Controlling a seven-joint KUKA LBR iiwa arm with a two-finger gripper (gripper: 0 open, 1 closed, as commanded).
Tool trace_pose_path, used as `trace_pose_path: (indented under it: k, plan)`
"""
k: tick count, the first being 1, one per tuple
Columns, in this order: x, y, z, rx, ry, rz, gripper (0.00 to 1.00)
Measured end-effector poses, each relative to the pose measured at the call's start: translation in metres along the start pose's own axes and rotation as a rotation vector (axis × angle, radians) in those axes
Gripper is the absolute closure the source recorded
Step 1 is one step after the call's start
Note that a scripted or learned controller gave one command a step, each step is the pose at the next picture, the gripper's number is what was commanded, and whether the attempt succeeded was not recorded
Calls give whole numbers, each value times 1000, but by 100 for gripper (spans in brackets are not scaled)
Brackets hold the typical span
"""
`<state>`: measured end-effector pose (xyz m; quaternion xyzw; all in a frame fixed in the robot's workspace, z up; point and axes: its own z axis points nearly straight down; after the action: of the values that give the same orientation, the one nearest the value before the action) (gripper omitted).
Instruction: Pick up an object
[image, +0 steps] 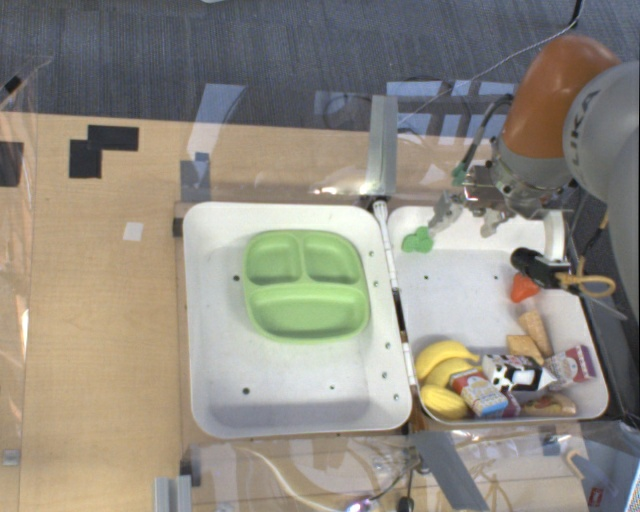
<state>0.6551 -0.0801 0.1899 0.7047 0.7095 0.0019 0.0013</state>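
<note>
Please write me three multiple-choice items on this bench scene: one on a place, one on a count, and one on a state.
1. Where does the green divided plate lie?
A. in the left bin
B. in the right bin
C. on the bare bench

2. How many compartments does the plate have?
A. two
B. three
C. five

3. How does the gripper stand?
A. shut on the banana
B. shut on the plate
C. open, holding nothing

Answers:
1. A: the plate rests in the middle of the left bin.
2. B: two small wells sit above one long well.
3. C: its fingers are spread apart over the far end of the right bin, near a small green piece, with the banana lying at the near end.
</note>
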Motion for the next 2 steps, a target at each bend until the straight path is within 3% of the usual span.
trace_pose_path:
  k: [1,2]
  plan:
    - [-13,15,101,-1,-1,51,0]
    - [-42,14,101,5,2,149,0]
